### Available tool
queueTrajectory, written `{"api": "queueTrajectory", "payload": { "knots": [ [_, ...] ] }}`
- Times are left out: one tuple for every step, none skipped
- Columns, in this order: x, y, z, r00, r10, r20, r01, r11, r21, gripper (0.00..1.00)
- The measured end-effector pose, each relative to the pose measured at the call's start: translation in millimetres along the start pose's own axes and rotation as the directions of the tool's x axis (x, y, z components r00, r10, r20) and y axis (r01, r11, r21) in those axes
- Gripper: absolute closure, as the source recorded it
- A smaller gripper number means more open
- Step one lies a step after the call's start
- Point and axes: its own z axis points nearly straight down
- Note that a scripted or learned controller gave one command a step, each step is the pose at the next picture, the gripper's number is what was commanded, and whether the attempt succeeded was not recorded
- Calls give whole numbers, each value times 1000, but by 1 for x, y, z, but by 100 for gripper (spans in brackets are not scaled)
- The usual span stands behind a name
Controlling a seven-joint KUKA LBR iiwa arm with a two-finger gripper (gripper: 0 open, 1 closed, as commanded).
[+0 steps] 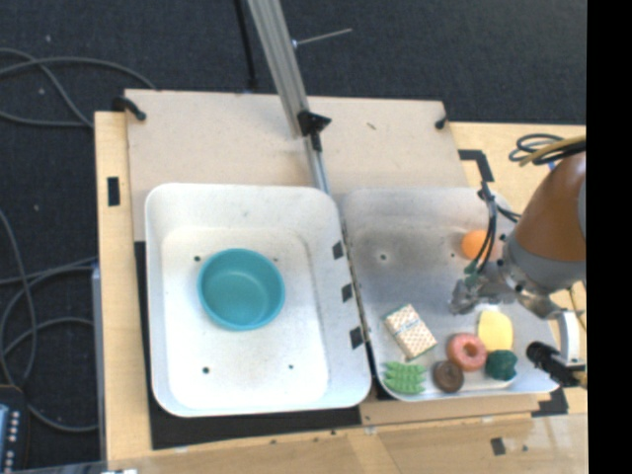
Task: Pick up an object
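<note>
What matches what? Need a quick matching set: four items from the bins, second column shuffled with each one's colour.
Items:
1. bowl
2. ball
3. doughnut
4. leafy piece

Colours:
A. green
B. pink
C. teal
D. orange

Pairs: 1-C, 2-D, 3-B, 4-A

The bowl sits in the left bin; the other three lie in the right bin, where the tool hangs.

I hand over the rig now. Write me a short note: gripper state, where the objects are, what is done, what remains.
Gripper: low in the right bin, holding nothing visible.
Right bin: orange ball beside the gripper; yellow piece, pink donut, brown donut, dark green piece, green toy, patterned block near the front.
Left bin: teal bowl.
Done: nothing lifted.
Left: grasp and lift one object.
</note>
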Motion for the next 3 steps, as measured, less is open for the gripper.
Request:
{"api": "queueTrajectory", "payload": {
  "knots": [
    [-8, 2, -62, 1000, -5, 2, 5, 1000, -3, 100],
    [-9, 4, -113, 1000, -10, 1, 10, 1000, -3, 100],
    [45, -9, -115, 1000, -13, -2, 13, 1000, 3, 100]
  ]
}}
